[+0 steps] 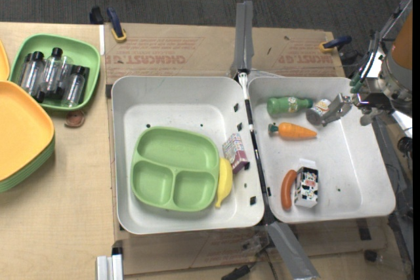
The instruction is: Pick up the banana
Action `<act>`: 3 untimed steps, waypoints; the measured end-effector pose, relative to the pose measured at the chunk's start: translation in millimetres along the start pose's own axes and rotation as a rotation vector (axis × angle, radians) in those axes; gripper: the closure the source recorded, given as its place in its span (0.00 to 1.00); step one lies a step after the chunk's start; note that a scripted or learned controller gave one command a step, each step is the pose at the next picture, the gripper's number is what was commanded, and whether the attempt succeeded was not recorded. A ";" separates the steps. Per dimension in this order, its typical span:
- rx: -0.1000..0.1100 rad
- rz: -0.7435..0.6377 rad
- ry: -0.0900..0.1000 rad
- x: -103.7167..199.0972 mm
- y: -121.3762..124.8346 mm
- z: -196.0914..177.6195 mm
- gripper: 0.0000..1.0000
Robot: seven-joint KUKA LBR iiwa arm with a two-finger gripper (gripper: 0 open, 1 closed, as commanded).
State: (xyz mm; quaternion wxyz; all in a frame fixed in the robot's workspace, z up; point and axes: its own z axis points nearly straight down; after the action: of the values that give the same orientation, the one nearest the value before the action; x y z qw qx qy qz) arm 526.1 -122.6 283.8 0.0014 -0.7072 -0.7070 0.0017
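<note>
banana [224, 183] left bin, beside green tray [174, 169]; pincer [342, 103] over right bin, grip unclear

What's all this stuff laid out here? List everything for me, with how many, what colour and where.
banana: one, yellow, left bin, against the divided plate's right edge
divided plate: one, green, left bin
snack packet: one, pink and white, left bin, just above the banana
bottle: one, green, right bin, top
carrot: one, orange, right bin, below the bottle
sausage: one, red-orange, right bin, lower part
carton: one, white with black patches, beside the sausage
bins: two, white, side by side
green tray: one, far left, holding dark-capped bottles
orange plates: a stack, left edge
clamps: blue and orange, cardboard's top edge
gripper: one, grey, over right bin's top right
</note>
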 end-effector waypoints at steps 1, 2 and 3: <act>-0.001 -0.033 0.000 -0.2 22.6 94.5 0.00; -0.030 -0.016 -0.003 -18.8 65.0 178.7 0.00; -0.030 -0.027 -0.006 -17.9 71.0 179.0 0.00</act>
State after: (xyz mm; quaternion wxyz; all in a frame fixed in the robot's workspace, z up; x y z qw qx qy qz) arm 596.4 -140.6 104.6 -0.0115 -0.6973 -0.7166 -0.0069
